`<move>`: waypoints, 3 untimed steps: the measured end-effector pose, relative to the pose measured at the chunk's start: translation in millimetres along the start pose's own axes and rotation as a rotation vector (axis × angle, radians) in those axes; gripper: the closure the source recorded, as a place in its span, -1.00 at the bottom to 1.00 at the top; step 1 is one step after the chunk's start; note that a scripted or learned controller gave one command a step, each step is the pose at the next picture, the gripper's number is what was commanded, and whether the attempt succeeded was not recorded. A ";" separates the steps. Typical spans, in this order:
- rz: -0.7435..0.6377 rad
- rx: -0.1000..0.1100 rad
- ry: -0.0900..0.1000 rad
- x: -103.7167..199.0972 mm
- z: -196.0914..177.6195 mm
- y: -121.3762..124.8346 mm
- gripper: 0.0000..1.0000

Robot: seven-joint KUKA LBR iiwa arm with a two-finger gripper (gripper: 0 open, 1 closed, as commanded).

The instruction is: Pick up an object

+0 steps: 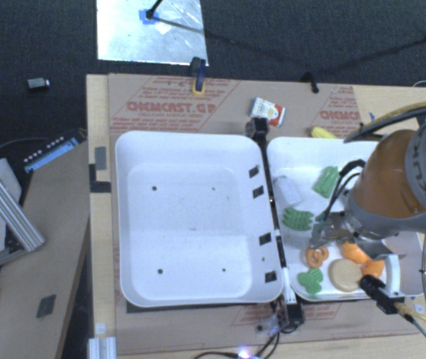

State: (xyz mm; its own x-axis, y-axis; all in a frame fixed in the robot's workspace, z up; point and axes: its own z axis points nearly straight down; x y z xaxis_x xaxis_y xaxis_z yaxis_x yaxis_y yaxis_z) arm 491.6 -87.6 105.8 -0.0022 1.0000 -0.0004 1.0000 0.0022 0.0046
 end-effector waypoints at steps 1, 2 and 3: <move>-0.001 -0.002 0.000 0.1 -10.3 0.9 1.00; 0.005 -0.014 -0.007 -61.6 -162.6 -2.3 1.00; 0.001 -0.005 -0.003 -21.6 8.5 -2.8 1.00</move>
